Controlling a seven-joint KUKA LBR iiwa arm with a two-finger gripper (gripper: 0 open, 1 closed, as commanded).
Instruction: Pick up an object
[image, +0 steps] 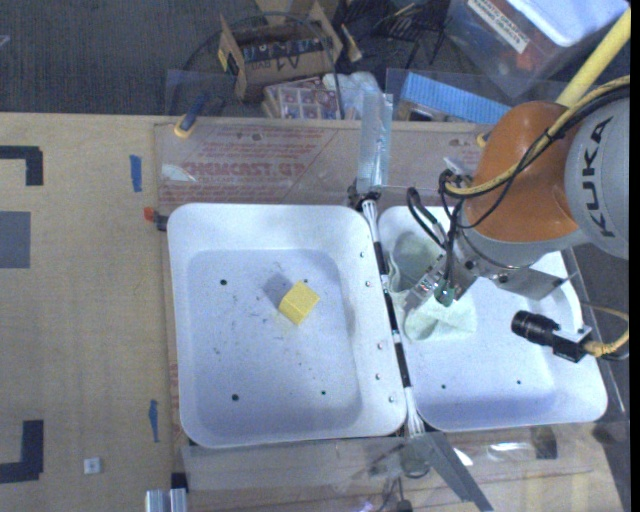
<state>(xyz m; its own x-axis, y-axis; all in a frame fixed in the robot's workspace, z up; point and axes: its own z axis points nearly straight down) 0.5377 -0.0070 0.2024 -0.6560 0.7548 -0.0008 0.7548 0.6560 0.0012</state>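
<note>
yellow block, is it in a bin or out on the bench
In a bin: the yellow block lies on the floor of the left bin, apart from the gripper.

**A:** so what's actually sitting on the table (80, 330)?

**B:** light wood top, two shallow white bins side by side, touching. left bin (190, 240), right bin (560, 395). There's a clear plastic sheet (260, 165) behind them, bits of blue tape (135, 172), and black marks (25, 165) along the left edge.

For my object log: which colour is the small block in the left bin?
Yellow: the block, seen in the camera view.
</note>
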